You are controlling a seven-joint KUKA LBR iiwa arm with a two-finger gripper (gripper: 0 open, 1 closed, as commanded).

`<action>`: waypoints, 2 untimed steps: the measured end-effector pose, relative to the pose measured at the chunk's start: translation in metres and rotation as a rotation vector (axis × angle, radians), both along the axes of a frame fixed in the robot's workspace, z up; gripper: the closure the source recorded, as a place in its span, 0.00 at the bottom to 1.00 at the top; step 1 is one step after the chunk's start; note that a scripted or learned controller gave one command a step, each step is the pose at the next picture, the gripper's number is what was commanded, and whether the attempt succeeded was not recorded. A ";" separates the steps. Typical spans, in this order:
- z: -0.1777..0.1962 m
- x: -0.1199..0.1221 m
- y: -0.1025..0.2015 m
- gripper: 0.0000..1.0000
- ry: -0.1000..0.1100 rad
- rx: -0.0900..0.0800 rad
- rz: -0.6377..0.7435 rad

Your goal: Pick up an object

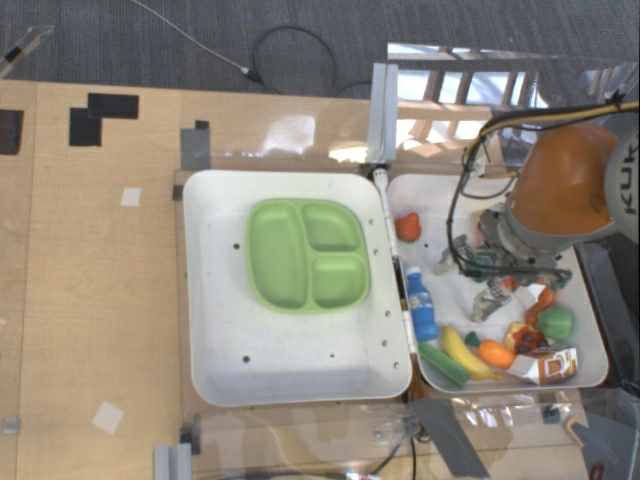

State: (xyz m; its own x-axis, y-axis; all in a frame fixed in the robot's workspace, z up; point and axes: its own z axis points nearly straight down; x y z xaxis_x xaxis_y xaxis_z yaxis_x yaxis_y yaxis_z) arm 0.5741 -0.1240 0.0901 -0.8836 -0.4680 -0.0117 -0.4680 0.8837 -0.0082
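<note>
Wooden surface (90, 298), grey carpet (150, 18) beyond; two white bins (210, 368); end effector (492, 300) over right bin, grip state unreadable.

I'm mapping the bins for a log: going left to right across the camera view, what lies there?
green divided plate → blue bottle → yellow banana → orange carrot → green ball

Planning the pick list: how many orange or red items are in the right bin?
3: a red piece near the bin's far left, an orange piece by the banana, a carrot-like piece under the arm. More may be hidden.
</note>
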 end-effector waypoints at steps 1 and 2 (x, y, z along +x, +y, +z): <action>0.000 0.015 0.041 0.00 -0.002 0.003 -0.103; -0.002 0.063 -0.035 0.00 0.001 0.000 0.051</action>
State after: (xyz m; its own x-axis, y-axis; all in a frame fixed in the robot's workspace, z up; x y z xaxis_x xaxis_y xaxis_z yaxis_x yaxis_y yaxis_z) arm 0.6376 -0.1585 0.0881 -0.8587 -0.5124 -0.0103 -0.5124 0.8587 -0.0078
